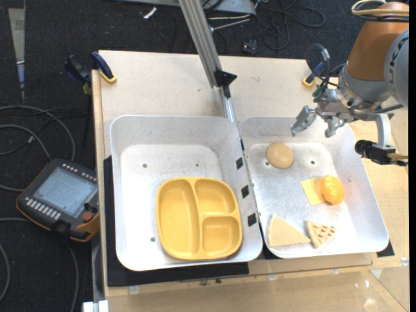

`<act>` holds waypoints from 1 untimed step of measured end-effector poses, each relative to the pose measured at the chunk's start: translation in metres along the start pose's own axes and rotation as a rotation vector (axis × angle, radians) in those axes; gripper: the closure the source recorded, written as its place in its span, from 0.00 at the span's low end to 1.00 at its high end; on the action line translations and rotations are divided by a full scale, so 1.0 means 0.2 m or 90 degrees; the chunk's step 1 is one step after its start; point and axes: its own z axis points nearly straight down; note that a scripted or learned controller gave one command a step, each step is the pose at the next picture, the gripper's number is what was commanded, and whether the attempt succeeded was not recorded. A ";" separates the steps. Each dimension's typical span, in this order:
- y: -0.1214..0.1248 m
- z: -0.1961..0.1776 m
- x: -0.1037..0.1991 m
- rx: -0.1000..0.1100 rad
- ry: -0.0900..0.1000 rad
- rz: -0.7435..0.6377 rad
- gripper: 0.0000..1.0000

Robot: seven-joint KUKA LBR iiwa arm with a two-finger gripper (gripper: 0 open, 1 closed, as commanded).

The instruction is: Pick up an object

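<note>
Left white plastic bin [130, 174] on my table holds a yellow three-compartment plastic tray [198, 218]. Right white bin [364, 174]: round beige bun-like piece [280, 155], pale wedge [286, 232], yellow slice with orange lump [327, 190], waffle wedge [321, 233]. My gripper [318, 121] hovers at the back rim, fingers apart, nothing between them. Bun is nearest, just down-left of the fingers; I judge it the likely target.

Arm [380, 51] cut off at right edge – upper links unseen; pendant [62, 200] screen unreadable.
</note>
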 end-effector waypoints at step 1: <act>0.00 0.00 0.00 0.000 0.000 0.000 0.00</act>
